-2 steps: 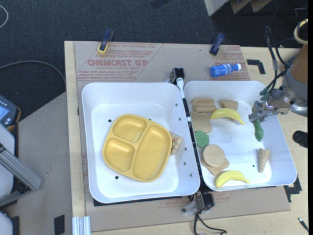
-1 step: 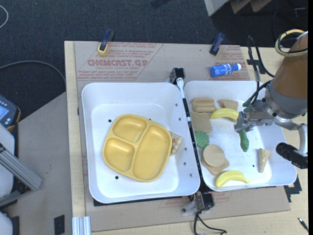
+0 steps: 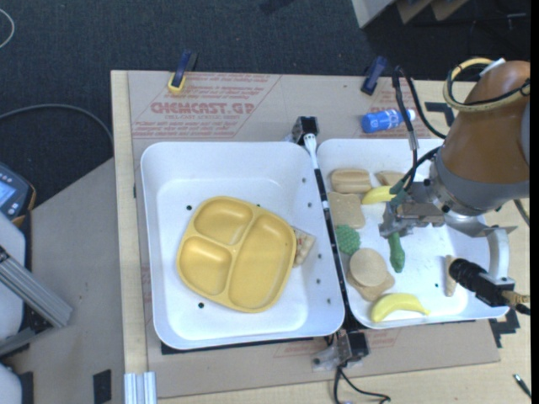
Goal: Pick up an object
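My pincer [image 3: 402, 217] hangs over the middle of the right bin [image 3: 425, 280], a shallow tray of smooth white plastic with rounded corners. From this slant its grey metal body hides the tips, so I cannot tell whether it stands wide or narrow. A slim green piece [image 3: 396, 252], long and slightly bent, lies just below it with its upper end right at the pincer; I cannot tell whether I have hold of it. Left of it sits a small knobbly green lump [image 3: 348, 239], and below that a flat, round tan disc [image 3: 369, 268] with a matte face. A glossy curved yellow banana [image 3: 397, 307] lies near the bin's front wall. Further back lie a rounded tan slab [image 3: 349, 179] and a squarish tan slice [image 3: 345, 209], with a short yellow wedge [image 3: 378, 195] just beside them. The left bin [image 3: 168, 183] holds a smooth yellow plate [image 3: 240, 253], rounded and split into three hollows, with a pale tan scrap [image 3: 304, 244] touching its right edge. Both bins rest on the desk [image 3: 253, 108], covered in brown printed paper, where a small blue cylinder [image 3: 381, 121] lies behind the right bin.
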### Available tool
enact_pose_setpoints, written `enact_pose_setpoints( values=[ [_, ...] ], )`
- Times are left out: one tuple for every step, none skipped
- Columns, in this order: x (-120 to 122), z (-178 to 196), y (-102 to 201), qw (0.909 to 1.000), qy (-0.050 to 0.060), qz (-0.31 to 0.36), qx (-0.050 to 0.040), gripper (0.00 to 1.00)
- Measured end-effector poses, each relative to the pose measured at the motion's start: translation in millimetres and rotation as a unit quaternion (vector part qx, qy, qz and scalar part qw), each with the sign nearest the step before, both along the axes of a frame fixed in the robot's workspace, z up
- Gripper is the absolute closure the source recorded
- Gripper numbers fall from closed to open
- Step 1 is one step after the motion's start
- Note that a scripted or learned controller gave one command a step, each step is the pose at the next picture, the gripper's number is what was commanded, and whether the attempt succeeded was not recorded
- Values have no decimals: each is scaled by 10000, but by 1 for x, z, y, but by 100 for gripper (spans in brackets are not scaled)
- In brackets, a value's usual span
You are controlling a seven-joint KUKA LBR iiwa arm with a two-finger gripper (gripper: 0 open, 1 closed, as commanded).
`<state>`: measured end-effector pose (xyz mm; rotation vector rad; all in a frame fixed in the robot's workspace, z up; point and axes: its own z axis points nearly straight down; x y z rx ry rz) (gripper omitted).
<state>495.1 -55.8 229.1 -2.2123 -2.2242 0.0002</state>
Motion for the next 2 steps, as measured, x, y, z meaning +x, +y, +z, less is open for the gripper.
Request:
enact_pose_setpoints(
  values=[
    [2, -13, 11, 10000, 6, -21, -9, 100],
    [-1, 6, 12, 10000, -32, -23, -18, 100]
  ],
)
